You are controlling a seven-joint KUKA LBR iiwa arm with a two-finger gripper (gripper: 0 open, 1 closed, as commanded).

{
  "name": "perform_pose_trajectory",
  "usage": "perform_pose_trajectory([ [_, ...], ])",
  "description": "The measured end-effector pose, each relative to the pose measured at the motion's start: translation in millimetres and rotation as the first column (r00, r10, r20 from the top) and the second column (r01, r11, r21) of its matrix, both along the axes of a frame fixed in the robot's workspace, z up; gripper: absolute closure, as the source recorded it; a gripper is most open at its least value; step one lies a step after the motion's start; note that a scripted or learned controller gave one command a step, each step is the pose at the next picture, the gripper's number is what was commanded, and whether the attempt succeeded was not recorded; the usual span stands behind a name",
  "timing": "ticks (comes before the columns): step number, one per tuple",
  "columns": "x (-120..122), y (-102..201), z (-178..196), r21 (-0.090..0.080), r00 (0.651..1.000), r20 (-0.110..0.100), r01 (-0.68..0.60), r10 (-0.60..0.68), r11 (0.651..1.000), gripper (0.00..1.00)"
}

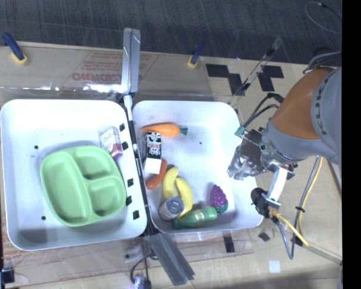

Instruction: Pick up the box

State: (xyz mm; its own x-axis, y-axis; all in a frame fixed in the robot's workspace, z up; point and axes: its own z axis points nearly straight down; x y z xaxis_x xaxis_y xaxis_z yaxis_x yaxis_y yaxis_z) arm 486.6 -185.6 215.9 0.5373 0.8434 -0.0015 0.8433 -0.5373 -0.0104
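Where the two shallow white bins meet, a grey divider (132, 161) runs down the bench, and everything here is placed against it. Well left of it, in the left bin (18, 161), lies a smooth light-green plastic tray (83, 184) with rounded corners and moulded compartments. Between that tray and the divider, near its upper stretch, sits a small red-and-white packet (112, 141), glossy and tilted.

Just right of the divider, in the right bin (210, 116), the box (153, 144) stands out — a small black-and-white carton with a printed face, rectangular, almost touching the divider. Above it lies an orange toy carrot (161, 129) with a green tip, lengthwise across the bin. Below the box a white block (152, 165) rests on a second orange piece (156, 177), and beside these curve two yellow bananas (175, 187) of smooth plastic. Lower still are a metal can (171, 208) seen end-on, a dark-green bottle-like shape (195, 217) lying flat, and a knobbly purple grape bunch (218, 196).

Far right of the divider, over the right bin's outer rim, hangs the gripper (240, 166) — grey metal under the arm's orange band (301, 110), with cables trailing. It is well apart from the box, with the carrot, bananas and grapes lying between. How its jaws stand I cannot tell; nothing is seen between them.
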Motion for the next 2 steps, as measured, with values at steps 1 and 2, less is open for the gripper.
perform_pose_trajectory([
  [1, 0.0, 0.0, 0.0, 0.0, 1.0, 0.0, 0.0, 0.0, 1.0, 0.0],
  [2, -10.4, 3.1, -57.0, -0.002, 0.988, 0.003, 0.157, -0.157, 0.988, 0.0],
])
